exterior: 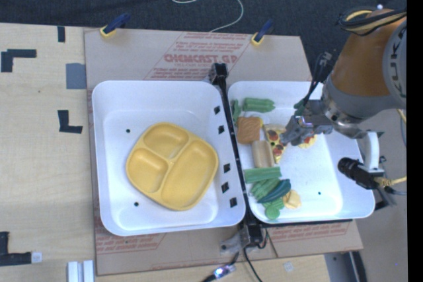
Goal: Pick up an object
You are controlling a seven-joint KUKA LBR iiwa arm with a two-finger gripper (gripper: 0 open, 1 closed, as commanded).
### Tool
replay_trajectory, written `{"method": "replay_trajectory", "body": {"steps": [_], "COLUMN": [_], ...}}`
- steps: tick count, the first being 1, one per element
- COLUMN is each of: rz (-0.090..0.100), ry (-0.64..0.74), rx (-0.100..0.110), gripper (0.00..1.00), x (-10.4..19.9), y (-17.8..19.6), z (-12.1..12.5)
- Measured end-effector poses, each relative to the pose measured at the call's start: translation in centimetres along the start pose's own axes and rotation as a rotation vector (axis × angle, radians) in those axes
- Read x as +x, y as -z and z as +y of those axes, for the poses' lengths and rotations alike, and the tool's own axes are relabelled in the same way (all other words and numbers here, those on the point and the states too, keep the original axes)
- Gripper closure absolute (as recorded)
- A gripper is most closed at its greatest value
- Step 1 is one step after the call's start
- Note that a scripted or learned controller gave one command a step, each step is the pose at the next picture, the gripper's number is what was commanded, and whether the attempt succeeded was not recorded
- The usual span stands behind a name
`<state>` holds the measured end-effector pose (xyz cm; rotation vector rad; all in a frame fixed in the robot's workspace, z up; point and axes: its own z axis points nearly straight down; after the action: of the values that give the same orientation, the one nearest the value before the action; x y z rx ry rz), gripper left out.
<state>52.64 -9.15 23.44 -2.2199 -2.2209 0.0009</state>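
I'm seeing a yellow divided plate [172,166] lying in the left bin [112,208]. In the right bin [330,205], toy foods are crowding the left side: green pods [258,104], a bread slice [249,129], a pizza slice [274,142]. My claw [295,133] is hovering over the pizza slice at frame center-right; I cannot tell its spread.

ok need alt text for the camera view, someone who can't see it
A grey robot arm with an orange band reaches from the right, its end effector low over a shallow white right bin of small toy foods lined along its left side. The shallow white left bin holds a yellow divided plastic plate.
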Motion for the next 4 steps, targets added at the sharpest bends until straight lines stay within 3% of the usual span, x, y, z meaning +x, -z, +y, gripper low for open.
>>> {"method": "replay_trajectory", "body": {"steps": [2, 4], "rz": [-0.002, -0.001], "ry": [-0.001, 0.000], "rx": [0.003, 0.001], "gripper": [1.00, 1.00], "x": [-0.9, -0.9], "y": [-1.8, -0.7], "z": [0.0, 0.2]}}
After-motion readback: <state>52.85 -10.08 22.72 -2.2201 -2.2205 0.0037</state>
